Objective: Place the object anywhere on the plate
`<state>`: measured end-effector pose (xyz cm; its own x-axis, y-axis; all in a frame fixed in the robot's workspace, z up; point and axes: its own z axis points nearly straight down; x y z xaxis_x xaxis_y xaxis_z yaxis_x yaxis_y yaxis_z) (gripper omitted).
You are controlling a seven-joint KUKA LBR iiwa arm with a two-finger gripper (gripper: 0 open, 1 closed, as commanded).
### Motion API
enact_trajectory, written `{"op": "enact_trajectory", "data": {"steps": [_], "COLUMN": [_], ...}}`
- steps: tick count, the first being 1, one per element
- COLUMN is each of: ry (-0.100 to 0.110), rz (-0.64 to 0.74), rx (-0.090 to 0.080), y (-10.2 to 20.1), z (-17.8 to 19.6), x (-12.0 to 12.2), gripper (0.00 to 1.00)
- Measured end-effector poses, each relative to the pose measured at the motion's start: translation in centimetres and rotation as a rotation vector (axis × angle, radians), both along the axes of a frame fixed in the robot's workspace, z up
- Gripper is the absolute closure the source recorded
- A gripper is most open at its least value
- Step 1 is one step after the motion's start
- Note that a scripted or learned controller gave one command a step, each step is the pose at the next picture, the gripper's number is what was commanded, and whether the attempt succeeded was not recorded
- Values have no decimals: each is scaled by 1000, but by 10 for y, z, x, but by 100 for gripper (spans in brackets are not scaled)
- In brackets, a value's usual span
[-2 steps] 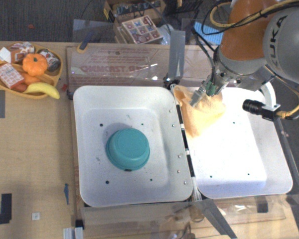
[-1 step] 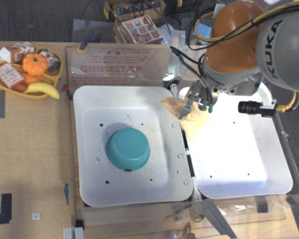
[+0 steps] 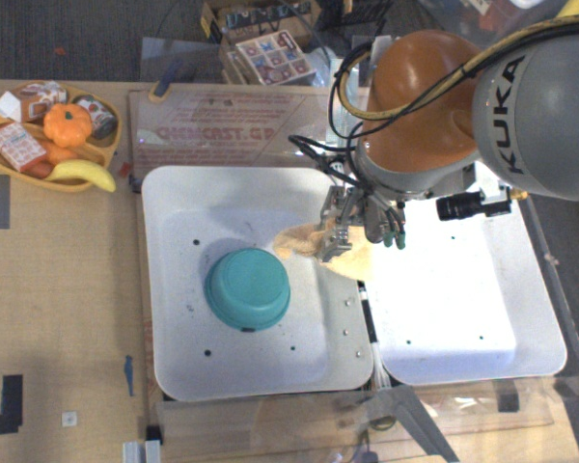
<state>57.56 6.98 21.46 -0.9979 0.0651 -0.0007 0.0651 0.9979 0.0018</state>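
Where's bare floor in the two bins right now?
The right bin floor is bare below the gripper. In the left bin, bare floor rings the teal plate, widest toward the far-left corner. It is crowded near the divider, where a tan object lies by the gripper.

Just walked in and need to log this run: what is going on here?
A grey KUKA arm reaches in over two white bins. Its gripper hangs at the seam between them, right at a pale tan object on the left bin's right side; whether it grips it is unclear. The teal plate, upside down by the look of it, sits apart in that bin, bare.
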Motion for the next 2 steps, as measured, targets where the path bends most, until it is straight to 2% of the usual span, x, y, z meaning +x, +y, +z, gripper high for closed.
{"op": "enact_trajectory", "data": {"steps": [1, 2], "ry": [0, 1], "rz": [68, 67], "rx": [0, 0], "y": [49, 89], "z": [-4, 11], "x": [-29, -63], "gripper": [100, 100]}}
